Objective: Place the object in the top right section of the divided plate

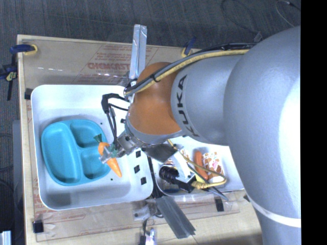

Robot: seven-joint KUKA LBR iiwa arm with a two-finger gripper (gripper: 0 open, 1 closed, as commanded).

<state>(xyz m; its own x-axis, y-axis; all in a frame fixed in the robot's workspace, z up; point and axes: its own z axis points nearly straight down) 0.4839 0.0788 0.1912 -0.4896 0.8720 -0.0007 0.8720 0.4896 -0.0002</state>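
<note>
A blue divided plate point(61, 152) lies in the left white bin point(51, 98); it has one long section on its left and two smaller ones on its right. An orange toy carrot point(112, 161) with a green top hangs at the plate's right edge, over the rim between the two small sections. My gripper point(113, 154) reaches down from the grey and orange arm and is shut on the carrot, whose orange tip sticks out below the fingers.
The right bin point(230, 180) holds several small toy foods, among them a hot-dog-like piece point(196, 168) and a pink and white item point(212, 161). The arm's bulk covers most of that bin. A metal post point(138, 50) stands behind the bins.
</note>
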